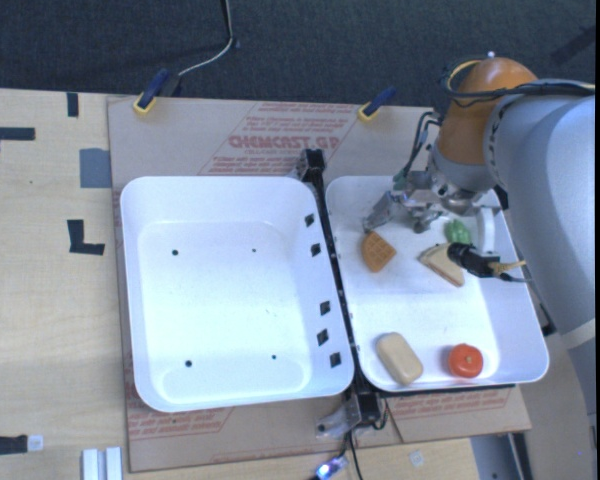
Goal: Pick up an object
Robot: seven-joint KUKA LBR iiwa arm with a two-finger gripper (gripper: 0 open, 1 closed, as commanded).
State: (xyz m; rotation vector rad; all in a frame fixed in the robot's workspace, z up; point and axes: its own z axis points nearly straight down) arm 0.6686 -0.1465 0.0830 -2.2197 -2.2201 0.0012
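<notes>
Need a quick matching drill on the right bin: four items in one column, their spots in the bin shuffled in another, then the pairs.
Items:
1. red tomato
2. beige bread roll
3. waffle piece
4. green item

Spots in the right bin:
A. far side, just under the arm's wrist
B. near right corner
C. near edge, left of the red one
D. left part, close to the divider

Pairs: 1-B, 2-C, 3-D, 4-A

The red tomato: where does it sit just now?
The red tomato lies in the right bin, near its front right corner, beside the beige bread roll.
</notes>
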